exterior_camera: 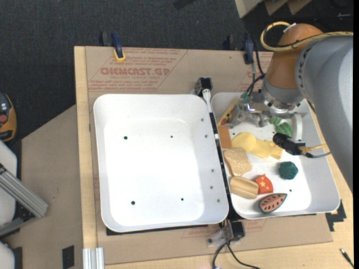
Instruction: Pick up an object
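Note:
The right bin (322, 198) holds several toy foods. Among them are a yellow piece (253, 144), a beige cracker (238, 161), a bread roll (244, 188), a red piece (265, 182), a dark green broccoli (289, 170) and a brown leaf-shaped slice (273, 202). My gripper (259, 115) hangs low over the back of this bin, just behind the yellow piece. A green item (283, 127) lies partly under the wrist. An orange-brown piece (224, 135) and a striped wedge (229, 115) lie by the bin's left wall.
The left bin (106, 150) is plain white with a few dark dots. Both bins rest on a cardboard sheet (140, 69) held by clamps at the back. The grey arm with its orange band (289, 55) covers the right bin's back right corner.

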Robot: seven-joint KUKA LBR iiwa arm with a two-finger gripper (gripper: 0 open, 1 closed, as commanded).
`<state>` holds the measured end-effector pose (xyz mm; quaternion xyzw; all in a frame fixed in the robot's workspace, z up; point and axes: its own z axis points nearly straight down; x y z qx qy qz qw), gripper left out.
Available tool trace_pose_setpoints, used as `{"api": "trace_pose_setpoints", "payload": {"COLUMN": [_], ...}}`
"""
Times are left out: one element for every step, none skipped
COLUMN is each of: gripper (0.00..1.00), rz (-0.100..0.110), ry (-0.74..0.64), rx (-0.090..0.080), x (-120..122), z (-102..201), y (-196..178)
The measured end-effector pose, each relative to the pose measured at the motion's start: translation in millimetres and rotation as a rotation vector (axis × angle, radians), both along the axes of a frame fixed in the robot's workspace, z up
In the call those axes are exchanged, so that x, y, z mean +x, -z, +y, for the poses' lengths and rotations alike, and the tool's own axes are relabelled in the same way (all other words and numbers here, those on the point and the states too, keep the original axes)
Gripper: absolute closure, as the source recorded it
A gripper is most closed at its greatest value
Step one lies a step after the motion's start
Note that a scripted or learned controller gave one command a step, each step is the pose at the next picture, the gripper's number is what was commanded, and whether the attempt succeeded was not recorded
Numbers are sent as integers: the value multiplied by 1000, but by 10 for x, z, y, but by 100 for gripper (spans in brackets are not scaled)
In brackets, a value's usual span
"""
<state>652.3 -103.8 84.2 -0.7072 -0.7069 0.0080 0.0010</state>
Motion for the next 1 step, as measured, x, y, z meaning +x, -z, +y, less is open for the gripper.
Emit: {"api": "trace_pose_setpoints", "payload": {"gripper": [0], "rz": [-9], "ry": [1], "rx": [11], "x": [-246], "z": [82], "y": [-6]}}
